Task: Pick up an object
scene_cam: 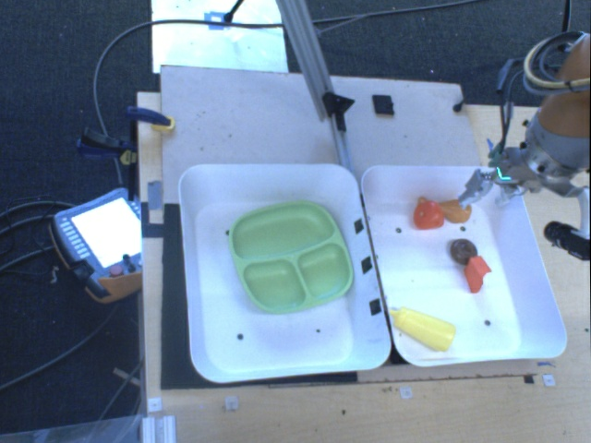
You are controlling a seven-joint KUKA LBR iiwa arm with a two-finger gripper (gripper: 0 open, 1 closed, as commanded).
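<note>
Tool [476, 190] tips blurred — beside orange piece [454, 212]

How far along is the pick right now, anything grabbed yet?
Done: the claw has been brought to the upper part of the right bin, next to the orange piece and the red piece. In hand: nothing visibly lifted; every item lies on the bin floor, including the brown object, the small red piece and the yellow object. Left: grip one and lift it. The green plate sits in the left bin.
</note>
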